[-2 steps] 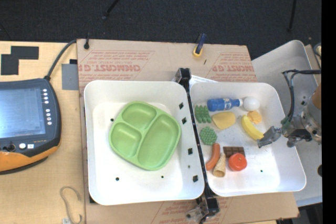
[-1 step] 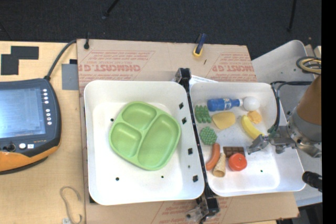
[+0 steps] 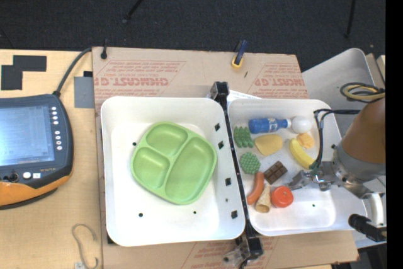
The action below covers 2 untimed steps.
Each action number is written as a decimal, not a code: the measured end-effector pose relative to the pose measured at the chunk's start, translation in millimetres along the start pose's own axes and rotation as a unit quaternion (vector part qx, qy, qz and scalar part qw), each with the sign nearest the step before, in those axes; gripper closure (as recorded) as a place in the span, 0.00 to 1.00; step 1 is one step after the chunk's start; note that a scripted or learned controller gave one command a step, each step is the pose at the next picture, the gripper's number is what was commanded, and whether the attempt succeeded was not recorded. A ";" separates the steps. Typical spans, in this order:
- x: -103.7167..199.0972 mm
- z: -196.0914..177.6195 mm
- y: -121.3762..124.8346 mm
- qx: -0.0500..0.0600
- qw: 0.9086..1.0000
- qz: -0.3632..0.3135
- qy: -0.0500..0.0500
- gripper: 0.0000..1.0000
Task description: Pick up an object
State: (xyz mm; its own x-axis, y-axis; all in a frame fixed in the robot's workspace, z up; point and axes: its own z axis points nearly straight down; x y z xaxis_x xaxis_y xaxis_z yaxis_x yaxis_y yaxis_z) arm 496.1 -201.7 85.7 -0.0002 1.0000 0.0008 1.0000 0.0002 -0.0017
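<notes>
Half the banana (image 3: 301, 153) hides behind the arm (image 3: 365, 142).

Bench (image 3: 38, 223): cardboard sheet (image 3: 189, 75), two white bins (image 3: 119, 198) touching, side by side; pendant (image 3: 31, 148) at left.

The arm (image 3: 371, 142) runs off the right edge, and its body covers the right rim of the right bin (image 3: 296, 218). The gripper (image 3: 313, 177) is too small and dim to tell how its jaws stand. The control pendant (image 3: 31, 145) is cut by the left edge.
</notes>
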 end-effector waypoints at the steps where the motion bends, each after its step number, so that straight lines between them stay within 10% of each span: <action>1: -1.9 -13.0 0.2 -0.001 1.000 0.002 0.000 1.00; 2: -7.6 -72.6 -6.1 -0.002 1.000 0.004 -0.001 1.00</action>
State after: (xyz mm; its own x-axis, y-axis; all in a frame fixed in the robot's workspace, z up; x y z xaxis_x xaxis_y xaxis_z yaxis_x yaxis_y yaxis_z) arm 490.2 -209.3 158.3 0.0070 1.0000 -0.0010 1.0000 -0.0070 0.0023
